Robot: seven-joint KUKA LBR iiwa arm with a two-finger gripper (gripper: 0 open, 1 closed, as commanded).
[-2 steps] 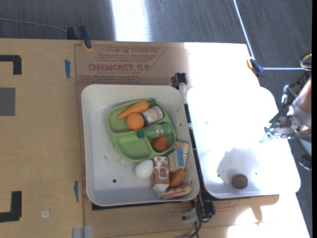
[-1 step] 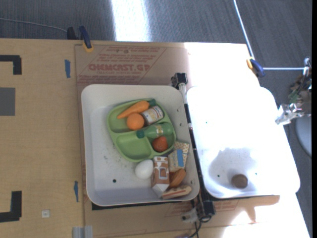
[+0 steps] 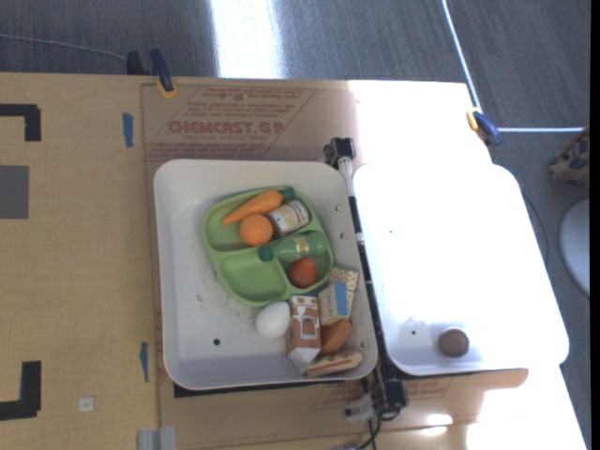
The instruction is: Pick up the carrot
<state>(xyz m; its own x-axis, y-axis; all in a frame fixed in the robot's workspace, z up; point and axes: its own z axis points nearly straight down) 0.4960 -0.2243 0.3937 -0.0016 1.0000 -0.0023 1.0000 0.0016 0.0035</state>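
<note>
the carrot (image 3: 251, 206) lies in the left bin (image 3: 178, 279), resting on the green divided plate (image 3: 239, 284) along its upper left rim, tilted with the thick end up toward the right and the tip pointing down to the left. just below it sits an orange ball-shaped fruit (image 3: 256, 230), touching or nearly touching the carrot's underside, and a small jar with a label (image 3: 287, 217) lies just beside the carrot's thick end. a green bottle (image 3: 298, 248) lies across the plate's middle, a red fruit (image 3: 302, 272) is lower on the plate, and off the plate toward the bin's lower right are a white egg (image 3: 273, 321), a small carton (image 3: 303, 329) and some packets crowded together. the right bin (image 3: 525, 251) is strongly lit and holds a small brown round thing (image 3: 453, 342) near its lower edge. i judge the task to be at its very start: the carrot is untouched and the approach has not begun, and i cannot tell the state of the fingers. the next move calls for coming down over the carrot's middle with the jaws set across its narrow width, turned to match its slant, keeping clear of the orange fruit and the jar that crowd it, since a jaw landing on either could spoil the grasp.
</note>
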